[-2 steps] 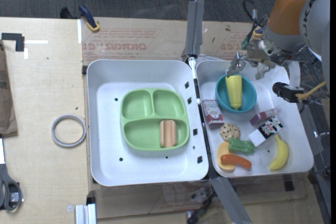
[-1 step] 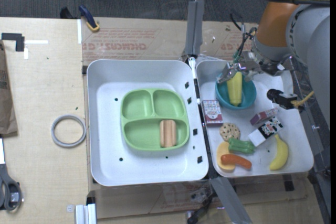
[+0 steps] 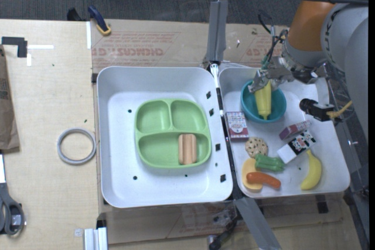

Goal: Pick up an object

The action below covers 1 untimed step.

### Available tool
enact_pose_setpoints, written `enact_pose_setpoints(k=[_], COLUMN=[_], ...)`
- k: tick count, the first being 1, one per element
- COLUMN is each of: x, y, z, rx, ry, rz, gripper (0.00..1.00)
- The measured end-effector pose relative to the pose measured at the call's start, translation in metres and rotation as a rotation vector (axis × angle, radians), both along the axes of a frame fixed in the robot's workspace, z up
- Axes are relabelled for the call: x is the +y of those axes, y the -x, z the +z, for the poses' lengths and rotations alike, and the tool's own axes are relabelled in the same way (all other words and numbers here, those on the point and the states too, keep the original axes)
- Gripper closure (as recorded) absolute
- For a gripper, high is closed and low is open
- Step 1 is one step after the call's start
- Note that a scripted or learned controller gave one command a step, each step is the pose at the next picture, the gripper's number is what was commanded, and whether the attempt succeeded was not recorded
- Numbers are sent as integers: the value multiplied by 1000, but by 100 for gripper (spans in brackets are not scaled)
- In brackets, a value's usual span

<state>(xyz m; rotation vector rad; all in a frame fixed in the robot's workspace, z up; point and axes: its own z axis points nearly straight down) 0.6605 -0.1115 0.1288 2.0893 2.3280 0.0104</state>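
Your target is the yellow corn cob (image 3: 264, 99), lying in the teal bowl (image 3: 276, 108) at the back of the right bin (image 3: 328, 181). Its long axis runs near-vertical in the camera view, upper end toward the far rim of the bin, lower end pointing down toward the near side of the bowl. The upper end sits right under the hand (image 3: 262, 80).

The hand is low over the bowl, at the cob's top end. You can see metal finger parts on either side of that end, but whether they're clamped on it or just beside it, you cannot tell. How far apart the fingers are isn't clear either.

Just below the hand, outside the bowl: a small red-and-white box (image 3: 237, 125) toward the divider, a cookie (image 3: 256, 146) below that, then a green pepper (image 3: 268, 163) and an orange carrot (image 3: 263, 180) on a yellow slice. Below and to the arm side of the hand: a small dark packet (image 3: 295, 130), a black-and-white block (image 3: 297, 144), a banana (image 3: 312, 171).

Well apart from the hand, the left bin (image 3: 117, 173) holds a green divided plate (image 3: 153, 126) with a hot dog (image 3: 187, 149) in its near compartment. Farther still, a grey ring (image 3: 77, 146) lies on the worktop (image 3: 47, 96).
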Motion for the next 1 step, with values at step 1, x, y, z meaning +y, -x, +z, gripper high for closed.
enact_pose_setpoints(k=[1], x=[67], y=[46], z=[124], rx=[15], ry=[-3], rz=[8], gripper=[100])
